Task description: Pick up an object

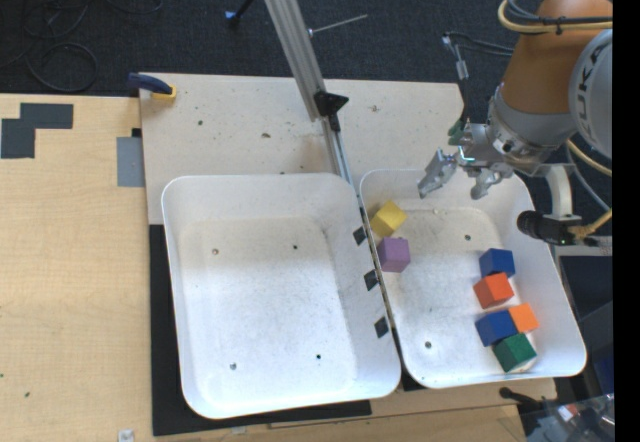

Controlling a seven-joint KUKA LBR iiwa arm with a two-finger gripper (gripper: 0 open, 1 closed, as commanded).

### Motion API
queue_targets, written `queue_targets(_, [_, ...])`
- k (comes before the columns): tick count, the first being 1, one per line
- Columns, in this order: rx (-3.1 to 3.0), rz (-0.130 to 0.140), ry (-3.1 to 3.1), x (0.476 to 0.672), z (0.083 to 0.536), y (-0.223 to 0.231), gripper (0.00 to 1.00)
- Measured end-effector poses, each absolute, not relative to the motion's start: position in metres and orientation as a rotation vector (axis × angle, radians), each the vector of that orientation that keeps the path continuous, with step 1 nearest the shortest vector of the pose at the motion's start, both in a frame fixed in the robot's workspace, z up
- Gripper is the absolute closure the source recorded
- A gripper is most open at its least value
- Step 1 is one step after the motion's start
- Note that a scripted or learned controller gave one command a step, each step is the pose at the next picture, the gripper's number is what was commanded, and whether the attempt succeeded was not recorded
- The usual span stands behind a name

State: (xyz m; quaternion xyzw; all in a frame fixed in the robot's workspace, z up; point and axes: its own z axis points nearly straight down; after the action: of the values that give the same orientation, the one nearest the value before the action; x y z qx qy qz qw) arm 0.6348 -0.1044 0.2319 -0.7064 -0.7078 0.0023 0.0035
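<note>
Your jaws hang spread and empty over the right white bin's point(560, 355) far edge. The small yellow block point(388, 219) sits near its left wall, touching the purple block point(395, 253) (likely light, rigid); grip across its flat opposite faces.

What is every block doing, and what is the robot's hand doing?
hand: open, above the right bin's far edge, holding nothing
yellow block: tilted, by the divider
purple block: flat, just below yellow
upper blue block: touching red
red block: in the right-side cluster
orange block: beside lower blue
lower blue block: lying flat
green block: nearest corner
</note>
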Motion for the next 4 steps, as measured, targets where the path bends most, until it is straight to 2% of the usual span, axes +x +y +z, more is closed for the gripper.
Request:
queue_targets(1, [-2.217, 0.003, -2.222, 0.636, 0.235, -0.105, 0.00])
queue_targets(3, [-2.215, 0.008, -2.220, 0.644, 0.143, -0.101, 0.00])
queue_targets(4, [-2.231, -0.020, -2.235, 0.650, 0.121, -0.102, 0.00])
